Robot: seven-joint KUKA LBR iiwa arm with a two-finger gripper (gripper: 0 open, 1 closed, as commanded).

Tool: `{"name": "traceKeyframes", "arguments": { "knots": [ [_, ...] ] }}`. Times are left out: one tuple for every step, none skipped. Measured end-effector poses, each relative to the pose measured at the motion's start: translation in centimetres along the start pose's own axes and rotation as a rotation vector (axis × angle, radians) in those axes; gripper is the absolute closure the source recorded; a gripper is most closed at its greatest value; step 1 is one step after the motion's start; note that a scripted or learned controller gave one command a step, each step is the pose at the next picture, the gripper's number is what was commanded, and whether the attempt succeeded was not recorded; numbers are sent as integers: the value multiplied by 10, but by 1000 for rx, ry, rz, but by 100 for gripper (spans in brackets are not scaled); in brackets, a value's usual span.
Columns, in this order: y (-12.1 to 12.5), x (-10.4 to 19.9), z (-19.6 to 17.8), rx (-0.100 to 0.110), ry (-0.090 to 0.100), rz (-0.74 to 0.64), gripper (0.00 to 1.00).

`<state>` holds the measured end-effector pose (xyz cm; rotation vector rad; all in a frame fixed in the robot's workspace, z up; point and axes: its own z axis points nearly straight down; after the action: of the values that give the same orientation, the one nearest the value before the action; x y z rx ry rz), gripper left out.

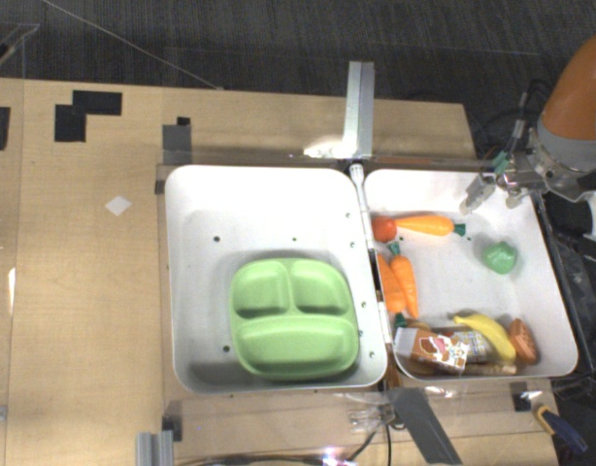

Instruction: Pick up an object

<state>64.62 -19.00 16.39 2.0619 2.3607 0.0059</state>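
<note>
The right bin [560,304] holds several toy foods. An orange carrot [424,225] lies across its far part, with a small red piece [382,229] at its left end. A pair of carrots [400,282] lies along the left wall. A green lump [500,256] sits right of the middle. At the near wall lie a banana [484,332], a brown packet [439,348] and a brown sausage [523,340]. My gripper [494,192] hangs over the bin's far right corner, open, with nothing between its fingers. It is above and behind the green lump.
The left bin [196,260] carries a green divided plate [293,316] toward its near side. A metal post [360,105] stands behind the wall between the bins. The arm's orange band [579,95] comes in from the upper right.
</note>
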Motion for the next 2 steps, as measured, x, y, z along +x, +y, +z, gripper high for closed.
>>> {"name": "traceKeyframes", "arguments": {
  "knots": [
    [29,51,75,-2,0,96,0],
    [-23,74,73,-5,2,285,0]
  ]
}}
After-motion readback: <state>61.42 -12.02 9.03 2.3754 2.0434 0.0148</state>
